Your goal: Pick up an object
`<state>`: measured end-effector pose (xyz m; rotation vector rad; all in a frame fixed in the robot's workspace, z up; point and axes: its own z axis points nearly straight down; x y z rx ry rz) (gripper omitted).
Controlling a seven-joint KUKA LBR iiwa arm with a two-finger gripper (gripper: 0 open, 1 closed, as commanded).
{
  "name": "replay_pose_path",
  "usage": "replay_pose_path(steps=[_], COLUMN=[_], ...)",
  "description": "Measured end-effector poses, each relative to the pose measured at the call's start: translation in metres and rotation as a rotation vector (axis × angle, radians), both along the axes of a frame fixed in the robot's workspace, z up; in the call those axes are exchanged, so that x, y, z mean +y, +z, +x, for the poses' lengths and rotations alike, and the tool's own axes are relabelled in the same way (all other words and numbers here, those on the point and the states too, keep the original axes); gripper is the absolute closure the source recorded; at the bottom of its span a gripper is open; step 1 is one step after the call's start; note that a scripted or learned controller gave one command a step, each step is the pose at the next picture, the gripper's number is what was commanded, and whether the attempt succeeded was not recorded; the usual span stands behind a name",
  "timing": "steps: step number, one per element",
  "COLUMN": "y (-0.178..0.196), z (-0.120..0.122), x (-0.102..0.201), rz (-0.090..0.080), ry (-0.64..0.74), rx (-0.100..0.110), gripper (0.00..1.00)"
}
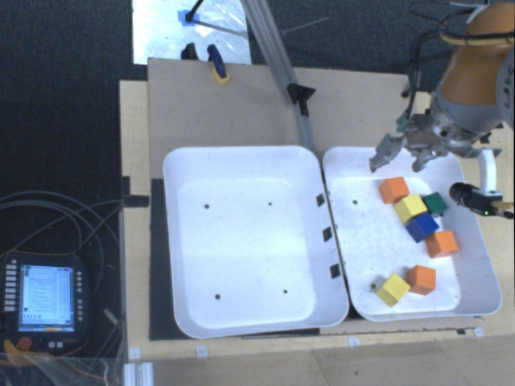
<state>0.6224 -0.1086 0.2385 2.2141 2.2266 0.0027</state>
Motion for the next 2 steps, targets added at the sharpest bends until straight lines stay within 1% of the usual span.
replay_pose_path(steps=[1,2], y=[0.000,-0.042], z=[0.000,0.005], x=[0.000,0.000], rz=[0.000,-0.001], ry=[0.000,-0.002], rx=[0.000,0.003], gripper=[0.00,0.00])
